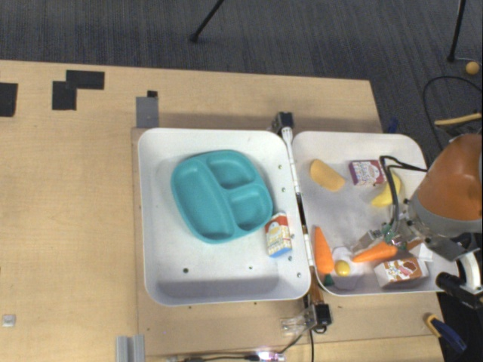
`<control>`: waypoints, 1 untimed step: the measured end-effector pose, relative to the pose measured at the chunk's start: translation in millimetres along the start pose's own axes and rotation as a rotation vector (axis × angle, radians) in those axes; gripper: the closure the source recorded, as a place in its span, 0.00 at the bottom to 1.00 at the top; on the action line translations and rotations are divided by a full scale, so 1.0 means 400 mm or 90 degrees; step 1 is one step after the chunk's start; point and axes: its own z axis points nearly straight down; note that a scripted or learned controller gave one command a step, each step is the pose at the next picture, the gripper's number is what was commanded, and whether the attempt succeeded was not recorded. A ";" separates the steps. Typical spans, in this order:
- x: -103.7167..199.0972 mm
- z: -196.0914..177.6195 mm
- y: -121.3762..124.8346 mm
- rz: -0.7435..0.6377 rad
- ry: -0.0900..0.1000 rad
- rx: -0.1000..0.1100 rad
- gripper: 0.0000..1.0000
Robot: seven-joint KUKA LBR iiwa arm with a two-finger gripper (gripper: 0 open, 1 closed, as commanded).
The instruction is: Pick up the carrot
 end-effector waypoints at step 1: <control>0.136 -0.002 0.045 -0.084 -0.001 -0.002 0.00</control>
